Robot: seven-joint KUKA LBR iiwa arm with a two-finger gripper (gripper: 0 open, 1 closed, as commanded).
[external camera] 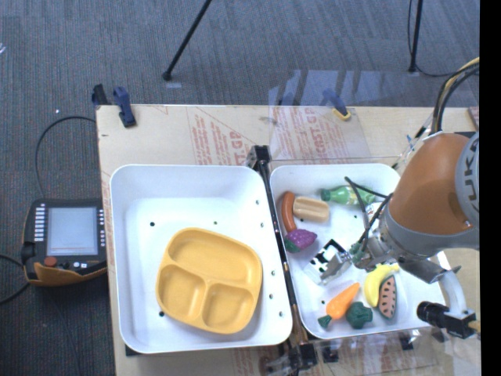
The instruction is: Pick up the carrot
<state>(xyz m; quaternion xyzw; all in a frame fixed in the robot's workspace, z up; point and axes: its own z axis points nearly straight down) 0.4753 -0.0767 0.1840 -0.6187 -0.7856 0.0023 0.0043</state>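
Over the right-hand bin [291,180], the gripper [335,261] hangs low at the end of the grey and orange arm [427,198], its black-and-white fingers pointing down toward the bin floor. They appear spread a little with nothing between them, though the slanted view makes the gap hard to read exactly.

Just below and to the right of the gripper lies the carrot [342,301], orange, with its green top end toward the bin's near edge and its body angled up toward the banana. It is apart from the fingers, not touched. A dark green broccoli piece [359,316] sits right against its lower side, and a banana [376,280] and watermelon slice [387,295] lie close on its right. Farther up the bin are a purple eggplant [300,240], a hot dog [304,208] and a green vegetable [343,195]. The left bin [133,210] holds a yellow divided plate [209,279].

To do this well, the gripper should probably shift toward the near edge until it is centred over the carrot's thick middle, turn so the fingers straddle its narrow width rather than its length, and come down clear of the broccoli so only the carrot is pinched.
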